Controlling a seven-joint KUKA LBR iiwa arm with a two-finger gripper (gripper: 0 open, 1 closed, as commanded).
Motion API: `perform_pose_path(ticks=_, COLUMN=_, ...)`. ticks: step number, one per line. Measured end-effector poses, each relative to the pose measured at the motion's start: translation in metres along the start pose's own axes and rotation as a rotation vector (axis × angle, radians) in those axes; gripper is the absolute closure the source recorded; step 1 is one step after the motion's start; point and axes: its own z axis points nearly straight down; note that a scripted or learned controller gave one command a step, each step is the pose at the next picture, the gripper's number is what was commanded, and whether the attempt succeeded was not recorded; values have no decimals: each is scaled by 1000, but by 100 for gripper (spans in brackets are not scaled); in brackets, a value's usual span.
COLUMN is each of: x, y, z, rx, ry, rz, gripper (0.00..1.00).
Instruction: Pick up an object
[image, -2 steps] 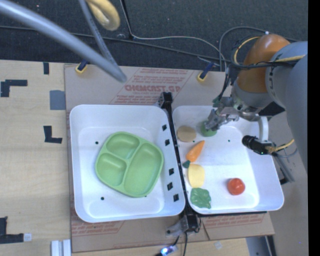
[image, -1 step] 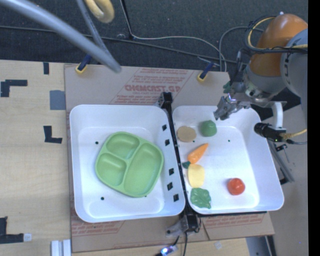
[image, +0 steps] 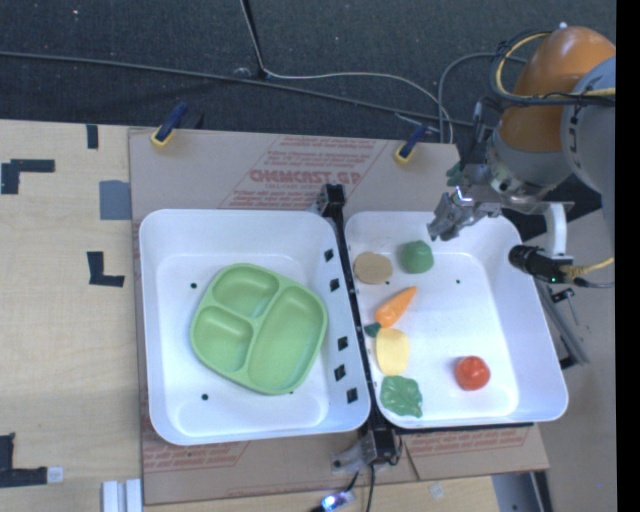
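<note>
Approach step: gripper is held above the right bin's upper edge, nothing seen gripped.
Finger opening cannot be told. Green ball lies nearest, just lower left; a descent onto it is judged next.

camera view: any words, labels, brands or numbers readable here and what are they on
Red printing on the cardboard sheet under the bins, above the left bin: several lines, too blurred to read for certain; the largest line may begin "CHEMCAST".
More red print on the cardboard's lower edge below the bins: too small to read.
Nothing readable on the green plate, the toy foods or the arm.
</note>
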Motion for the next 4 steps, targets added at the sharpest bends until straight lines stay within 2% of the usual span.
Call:
perform_pose_path(ticks=1, x=51, y=-21, z=-9, rx=1, ry=2, rz=-4, gripper=100)
perform_pose_path(ticks=3, x=156, y=-79, z=-12, rx=2, ry=2, rz=-6, gripper=100)
perform_pose_path(ticks=4, x=197, y=-95, z=-3, rx=3, ry=0, rz=-4, gripper=100)
